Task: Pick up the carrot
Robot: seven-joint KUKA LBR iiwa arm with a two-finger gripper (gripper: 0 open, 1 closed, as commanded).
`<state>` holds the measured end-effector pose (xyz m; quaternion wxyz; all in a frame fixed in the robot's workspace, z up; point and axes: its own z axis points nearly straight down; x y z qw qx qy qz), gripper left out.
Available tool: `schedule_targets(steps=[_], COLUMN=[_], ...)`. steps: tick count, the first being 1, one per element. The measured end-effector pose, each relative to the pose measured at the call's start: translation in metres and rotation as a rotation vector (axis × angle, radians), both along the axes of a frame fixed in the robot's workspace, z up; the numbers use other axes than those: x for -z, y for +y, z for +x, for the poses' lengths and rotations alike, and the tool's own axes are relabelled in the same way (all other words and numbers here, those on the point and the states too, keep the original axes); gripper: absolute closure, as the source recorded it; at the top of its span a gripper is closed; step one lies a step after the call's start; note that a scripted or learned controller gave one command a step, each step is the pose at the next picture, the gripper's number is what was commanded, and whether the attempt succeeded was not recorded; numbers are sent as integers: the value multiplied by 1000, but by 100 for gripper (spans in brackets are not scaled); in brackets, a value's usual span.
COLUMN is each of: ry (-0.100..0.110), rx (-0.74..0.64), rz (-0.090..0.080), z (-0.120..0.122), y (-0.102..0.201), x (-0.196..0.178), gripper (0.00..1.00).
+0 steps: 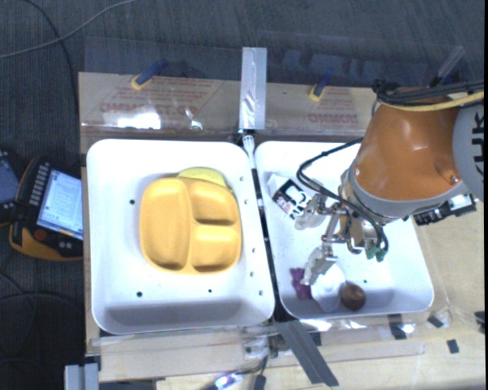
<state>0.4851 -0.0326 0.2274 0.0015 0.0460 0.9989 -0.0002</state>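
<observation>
My gripper (pixel 319 263) hangs low over the middle of the right bin (pixel 407 291), under the arm's orange band (pixel 407 157). Its tip is just above and to the right of a small purple object (pixel 298 283) lying near the bin's front left. A round brown object (pixel 352 296) lies on the bin floor a little to the right of the tip. The wrist and its cables cover much of the bin's centre.
The left bin (pixel 114 299) holds a yellow divided plate (pixel 191 222) with a pale yellow-green item (pixel 202 173) behind it. A black-and-white tag (pixel 286 195) sits at the right bin's back left. A handheld controller (pixel 49 210) lies left of the bench.
</observation>
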Motion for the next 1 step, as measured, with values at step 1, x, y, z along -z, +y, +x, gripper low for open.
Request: schedule_targets(steps=[1], ry=[-1], rx=[236], rz=[1], z=[71], y=[-33], x=[-74], gripper=[0])
